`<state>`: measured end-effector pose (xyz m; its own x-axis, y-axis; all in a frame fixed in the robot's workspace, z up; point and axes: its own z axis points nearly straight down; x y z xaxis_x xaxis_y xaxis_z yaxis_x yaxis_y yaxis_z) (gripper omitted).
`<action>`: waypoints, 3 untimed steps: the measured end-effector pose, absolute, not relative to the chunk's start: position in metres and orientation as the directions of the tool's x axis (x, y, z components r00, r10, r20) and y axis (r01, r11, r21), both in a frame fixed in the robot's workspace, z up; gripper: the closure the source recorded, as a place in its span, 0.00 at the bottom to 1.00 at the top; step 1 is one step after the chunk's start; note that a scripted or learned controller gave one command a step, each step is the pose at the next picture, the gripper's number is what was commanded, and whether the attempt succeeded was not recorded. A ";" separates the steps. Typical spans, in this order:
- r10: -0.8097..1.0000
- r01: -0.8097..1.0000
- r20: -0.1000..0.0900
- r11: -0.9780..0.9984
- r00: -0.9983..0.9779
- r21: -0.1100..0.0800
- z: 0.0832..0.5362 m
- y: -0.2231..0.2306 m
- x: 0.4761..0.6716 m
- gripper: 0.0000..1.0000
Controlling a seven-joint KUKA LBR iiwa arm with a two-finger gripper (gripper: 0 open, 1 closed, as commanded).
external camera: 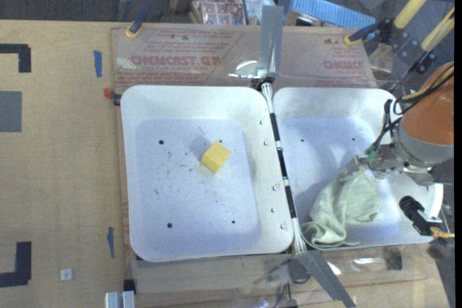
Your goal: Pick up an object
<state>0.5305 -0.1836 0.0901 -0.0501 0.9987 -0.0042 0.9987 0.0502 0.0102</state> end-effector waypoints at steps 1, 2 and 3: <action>0.999 0.999 -0.004 0.049 -0.049 0.017 0.101 -0.183 0.532 1.00; 0.994 0.994 -0.001 0.111 -0.111 0.002 0.188 -0.153 0.497 1.00; 0.999 0.999 0.000 0.046 -0.046 0.000 0.130 -0.123 0.532 1.00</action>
